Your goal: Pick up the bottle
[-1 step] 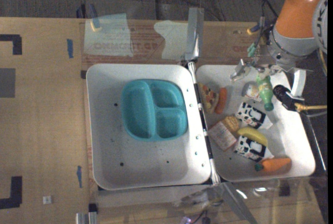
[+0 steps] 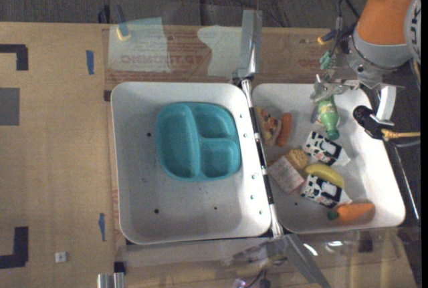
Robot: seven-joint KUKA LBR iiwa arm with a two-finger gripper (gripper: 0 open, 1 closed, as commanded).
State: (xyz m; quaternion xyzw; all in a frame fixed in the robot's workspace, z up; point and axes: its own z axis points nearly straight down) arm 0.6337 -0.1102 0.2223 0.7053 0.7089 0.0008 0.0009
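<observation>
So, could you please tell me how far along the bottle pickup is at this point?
Done: the gripper has reached the right bin and sits directly over the green bottle near its far edge. In hand: the grasp itself; the bottle hangs right beneath the gripper, but I cannot tell if it is gripped. Left: a clear lift, since the bottle looks level with the other items.

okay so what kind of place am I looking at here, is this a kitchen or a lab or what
Most likely a robot lab bench, not a kitchen. A grey and orange arm reaches over two white bins, one bin holds toy food like a banana, and blue tape marks dot the bench.
</observation>
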